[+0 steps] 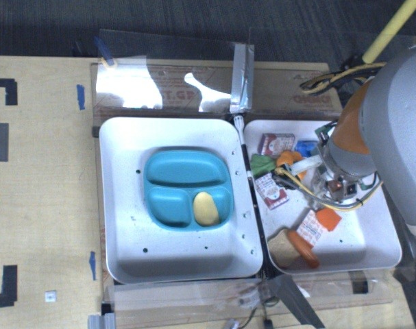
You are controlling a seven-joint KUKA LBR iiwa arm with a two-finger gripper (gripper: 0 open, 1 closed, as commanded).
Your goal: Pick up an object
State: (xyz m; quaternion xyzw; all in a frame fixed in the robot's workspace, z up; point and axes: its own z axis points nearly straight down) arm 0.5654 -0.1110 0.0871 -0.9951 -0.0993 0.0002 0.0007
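Gripper (pixel 316 192) sits low in the right bin (pixel 382 252) among clutter; its grip cannot be told, so nothing is lifted yet.

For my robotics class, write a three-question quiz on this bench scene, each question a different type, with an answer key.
1. True or false: the yellow egg-shaped object lies in a lower compartment of the blue divided tray.
2. Multiple choice: the gripper is over which bin? A) left bin B) right bin C) neither
3. Fill in: the arm's band above the wrist is ____.

Key: 1 true; 2 B; 3 orange.
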